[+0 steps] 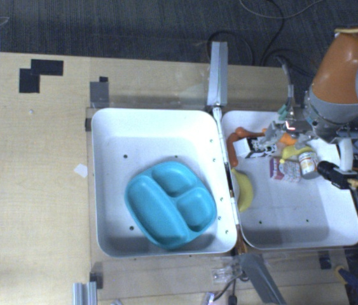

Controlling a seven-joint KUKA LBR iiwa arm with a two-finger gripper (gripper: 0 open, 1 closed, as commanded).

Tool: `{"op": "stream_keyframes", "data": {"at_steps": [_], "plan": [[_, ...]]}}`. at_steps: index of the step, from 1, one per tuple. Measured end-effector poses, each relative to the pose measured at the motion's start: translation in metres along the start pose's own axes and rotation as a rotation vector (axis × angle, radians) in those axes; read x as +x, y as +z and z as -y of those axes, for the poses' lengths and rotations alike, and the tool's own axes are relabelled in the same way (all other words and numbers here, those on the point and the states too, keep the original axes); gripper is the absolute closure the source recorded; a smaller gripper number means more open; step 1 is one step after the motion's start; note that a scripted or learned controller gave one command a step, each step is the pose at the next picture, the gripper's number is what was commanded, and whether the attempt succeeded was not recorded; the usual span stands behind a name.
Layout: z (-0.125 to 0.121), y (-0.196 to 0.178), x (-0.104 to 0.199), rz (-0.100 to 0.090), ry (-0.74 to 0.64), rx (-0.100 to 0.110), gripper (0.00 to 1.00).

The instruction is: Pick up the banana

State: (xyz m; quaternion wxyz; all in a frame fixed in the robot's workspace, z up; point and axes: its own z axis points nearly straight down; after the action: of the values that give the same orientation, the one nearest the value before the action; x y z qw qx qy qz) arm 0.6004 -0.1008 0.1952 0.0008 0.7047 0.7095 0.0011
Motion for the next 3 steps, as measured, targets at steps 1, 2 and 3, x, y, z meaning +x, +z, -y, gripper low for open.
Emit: {"op": "stream_keyframes", "data": {"at_steps": [1,2,3], "plan": [[0.061,0.103,-0.009,0.001,-0.145,-0.002,0.00],[0.010,0.077,0.015,0.001,-0.065,-0.003,0.00],[0.023,0.099,0.012,0.007,-0.154,-0.024,0.00]]}}
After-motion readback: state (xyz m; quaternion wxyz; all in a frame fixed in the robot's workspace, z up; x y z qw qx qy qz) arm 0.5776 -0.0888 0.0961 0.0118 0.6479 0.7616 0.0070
